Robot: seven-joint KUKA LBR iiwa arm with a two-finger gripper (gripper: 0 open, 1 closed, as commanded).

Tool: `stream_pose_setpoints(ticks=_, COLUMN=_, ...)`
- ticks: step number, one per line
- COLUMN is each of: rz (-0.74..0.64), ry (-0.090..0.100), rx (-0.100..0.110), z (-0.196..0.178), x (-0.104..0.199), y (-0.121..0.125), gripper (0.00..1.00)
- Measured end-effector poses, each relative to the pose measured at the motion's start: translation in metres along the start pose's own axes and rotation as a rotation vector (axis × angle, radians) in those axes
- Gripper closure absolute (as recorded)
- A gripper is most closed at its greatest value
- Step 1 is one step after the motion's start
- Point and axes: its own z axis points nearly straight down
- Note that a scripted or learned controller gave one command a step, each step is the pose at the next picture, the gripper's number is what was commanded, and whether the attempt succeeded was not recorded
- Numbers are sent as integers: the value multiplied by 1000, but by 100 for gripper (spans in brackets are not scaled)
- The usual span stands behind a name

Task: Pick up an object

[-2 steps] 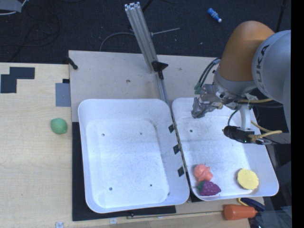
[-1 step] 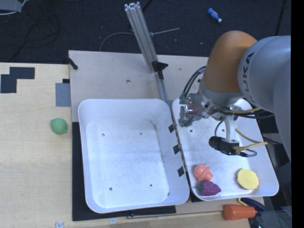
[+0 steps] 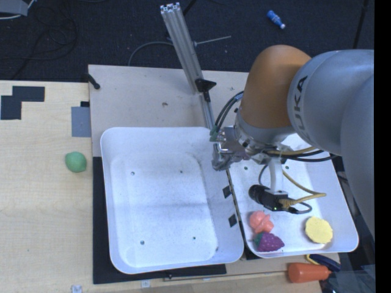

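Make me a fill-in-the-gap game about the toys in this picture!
The ball on the bench is ____. The toy grapes are ____. The round flat toy sharing the grapes' bin is ____. The toys in that bin number ____.
Missing words: green, purple, yellow, three.

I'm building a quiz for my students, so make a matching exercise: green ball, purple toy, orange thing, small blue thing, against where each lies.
1 green ball
2 purple toy
3 orange thing
4 blue thing

A in the right bin
B on the dark floor
C on the wood, beside the left bin
D outside, by the right bin's near rim

Pairs: 1-C, 2-A, 3-D, 4-B
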Motion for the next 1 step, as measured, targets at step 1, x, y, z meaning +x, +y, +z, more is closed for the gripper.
stream_pose_setpoints(ticks=1, rz=1, ry=0, rx=2, z=4, x=45, y=-19, gripper=100)
